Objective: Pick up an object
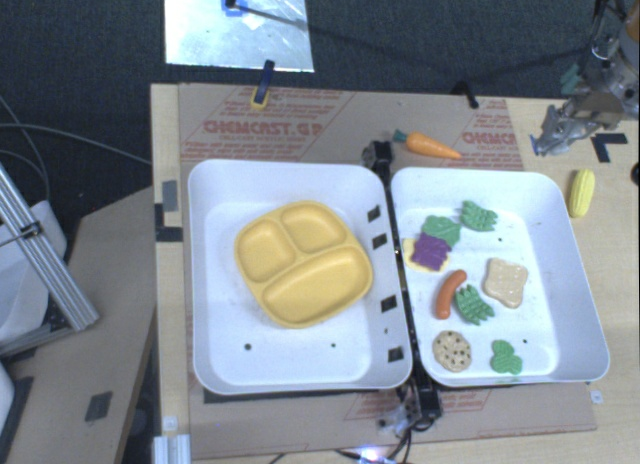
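The right bin (570, 282) holds several toy foods: a purple piece (430, 251), an orange-red sausage (449, 293), a slice of toast (504, 282), a cookie (452, 351) and green leafy pieces (478, 217) (472, 305) (506, 357). My gripper (556, 138) hangs at the upper right, beyond the right bin's far corner and above the cardboard. It is open, with nothing between its fingers.
The left bin (215, 252) carries a yellow divided plate (302, 262). A toy carrot (425, 144) lies on the cardboard behind the bins. A yellow corn cob (581, 192) rests just outside the right bin's right wall. A metal sheet (238, 12) lies far back.
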Robot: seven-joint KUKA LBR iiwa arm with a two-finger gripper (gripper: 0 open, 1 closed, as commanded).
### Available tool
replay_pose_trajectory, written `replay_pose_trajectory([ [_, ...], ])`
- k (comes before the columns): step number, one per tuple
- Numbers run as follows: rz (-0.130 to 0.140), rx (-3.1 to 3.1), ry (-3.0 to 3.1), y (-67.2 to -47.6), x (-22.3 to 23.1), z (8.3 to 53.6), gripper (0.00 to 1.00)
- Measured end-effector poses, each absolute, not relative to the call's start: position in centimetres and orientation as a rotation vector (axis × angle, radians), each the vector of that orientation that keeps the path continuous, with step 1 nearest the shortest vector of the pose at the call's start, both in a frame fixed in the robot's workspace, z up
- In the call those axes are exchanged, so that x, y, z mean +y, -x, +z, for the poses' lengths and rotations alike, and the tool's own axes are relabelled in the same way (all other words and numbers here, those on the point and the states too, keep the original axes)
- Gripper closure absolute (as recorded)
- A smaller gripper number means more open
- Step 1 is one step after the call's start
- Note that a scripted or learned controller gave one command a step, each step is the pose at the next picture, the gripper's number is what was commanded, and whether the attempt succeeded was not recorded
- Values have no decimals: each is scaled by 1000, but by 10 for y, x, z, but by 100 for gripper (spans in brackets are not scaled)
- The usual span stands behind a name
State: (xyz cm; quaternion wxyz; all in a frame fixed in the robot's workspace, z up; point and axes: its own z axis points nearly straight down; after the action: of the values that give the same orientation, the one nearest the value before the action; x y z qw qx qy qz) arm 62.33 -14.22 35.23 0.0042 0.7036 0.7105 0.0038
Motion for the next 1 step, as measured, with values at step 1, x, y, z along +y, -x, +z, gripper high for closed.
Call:
replay_pose_trajectory([
  [1, 13, 2221, -2206, -587, -126, 444, 100],
])
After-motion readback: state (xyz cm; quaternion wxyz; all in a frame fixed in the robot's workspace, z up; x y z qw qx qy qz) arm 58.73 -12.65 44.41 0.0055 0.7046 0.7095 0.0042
